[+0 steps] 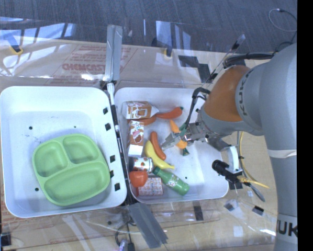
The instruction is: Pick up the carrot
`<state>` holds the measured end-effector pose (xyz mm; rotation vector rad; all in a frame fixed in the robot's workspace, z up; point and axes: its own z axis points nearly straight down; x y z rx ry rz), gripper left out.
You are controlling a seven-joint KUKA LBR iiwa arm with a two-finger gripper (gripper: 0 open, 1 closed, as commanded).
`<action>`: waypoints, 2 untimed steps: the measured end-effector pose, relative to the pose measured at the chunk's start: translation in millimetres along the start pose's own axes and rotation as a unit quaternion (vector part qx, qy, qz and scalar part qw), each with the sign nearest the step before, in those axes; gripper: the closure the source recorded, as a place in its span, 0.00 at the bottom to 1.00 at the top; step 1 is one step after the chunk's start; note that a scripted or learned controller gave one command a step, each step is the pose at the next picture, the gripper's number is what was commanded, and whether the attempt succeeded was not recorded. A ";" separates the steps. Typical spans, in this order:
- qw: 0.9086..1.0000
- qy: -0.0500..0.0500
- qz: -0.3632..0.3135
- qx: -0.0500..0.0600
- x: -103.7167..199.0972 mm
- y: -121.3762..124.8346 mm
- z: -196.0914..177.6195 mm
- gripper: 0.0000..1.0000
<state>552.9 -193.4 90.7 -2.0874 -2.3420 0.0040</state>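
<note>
Scanning from the left edge of the table, the left bin (pixel 10 140) carries a green divided plate (pixel 70 169) and nothing that bears on the pick. In the right bin (pixel 209 190) the clutter lies along its left wall: a brown packet (pixel 137 110) at the far end, a small carton (pixel 136 134) below it, then a banana (pixel 157 156), a tomato (pixel 137 178) and a green bottle (pixel 175 182) toward the near edge. A red sausage (pixel 168 113) lies near the far wall. The carrot (pixel 178 135) sits in the middle of this bin, just right of the banana, a short orange piece running from near the sausage down toward the gripper (pixel 181 138). The fingers appear to be down at the carrot's lower end, but whether they are spread or pinching it I cannot tell; the metal and the orange blur together there.

Risk, as I judge it: the carrot is tapered and smooth, so a grip near its end could squeeze it out sideways. The banana lies just beside it, so a finger landing off-line could nudge the banana or catch it instead. A lift with a shallow bite would likely drop the carrot back into the bin.
</note>
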 end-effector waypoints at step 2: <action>0.997 0.000 -0.072 -0.001 47.8 -1.7 -123.1 1.00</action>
